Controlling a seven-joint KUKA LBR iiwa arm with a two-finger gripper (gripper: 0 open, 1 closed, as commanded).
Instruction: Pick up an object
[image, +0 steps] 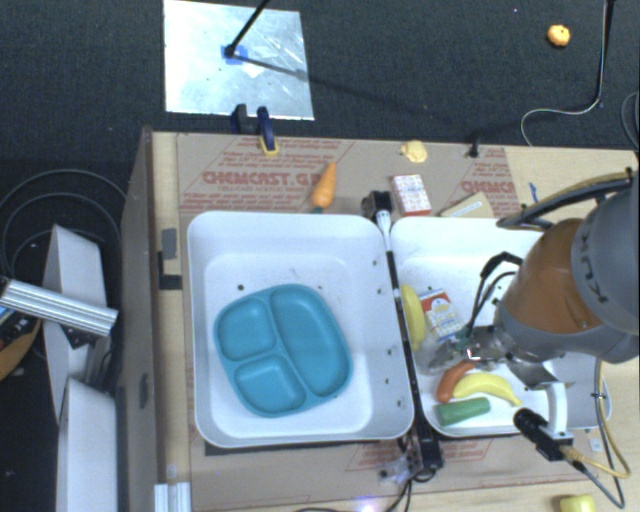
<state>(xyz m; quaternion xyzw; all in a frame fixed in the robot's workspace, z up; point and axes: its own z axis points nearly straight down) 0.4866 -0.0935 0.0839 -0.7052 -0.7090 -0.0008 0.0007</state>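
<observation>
The right bin (455, 240) holds several small items. A yellow banana (487, 386) lies near its front, beside an orange-red piece (453, 379) and a green piece (462, 408). A second yellow piece (411, 311) lies along the left wall, next to a small white and red packet (439, 312). A clear plastic item (436, 352) sits between them. My gripper (476, 350) hangs low over the middle of this bin, just above the banana and the orange-red piece. The grey and orange arm (560, 290) hides the bin's right half.
The left bin (230, 240) holds a blue divided plate (282, 348). On the bench behind the bins lie a carrot (322, 186), a small box (410, 194) and a yellow lump (414, 152). A black divider (398, 320) runs between the bins.
</observation>
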